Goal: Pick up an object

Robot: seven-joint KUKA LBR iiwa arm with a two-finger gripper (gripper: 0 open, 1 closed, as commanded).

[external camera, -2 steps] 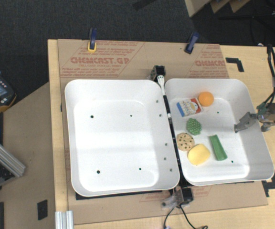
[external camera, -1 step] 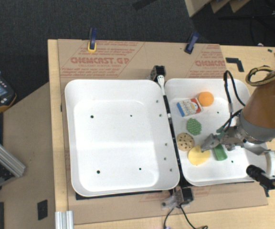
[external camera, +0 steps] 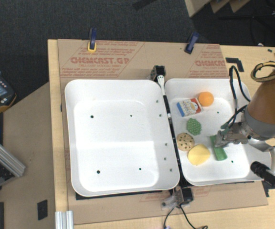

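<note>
The right bin (external camera: 233, 168) holds an orange ball (external camera: 205, 98), a small white carton with red and blue print (external camera: 189, 107), a round green knobbly piece (external camera: 193, 126), a speckled cookie (external camera: 185, 139) and a yellow lemon-like object (external camera: 199, 154). A green block (external camera: 220, 152) lies just right of the yellow object. My gripper (external camera: 222, 140) is low in this bin, directly over the far end of the green block and partly hiding it. The grey arm with its orange band (external camera: 269, 97) comes in from the right.
The left bin (external camera: 80, 128) lies beside the right one, their rims touching along the middle. Both rest on a brown cardboard sheet (external camera: 128, 56) held by two blue clamps (external camera: 92, 38) at the back. A black cable (external camera: 236, 82) loops over the right bin's far corner.
</note>
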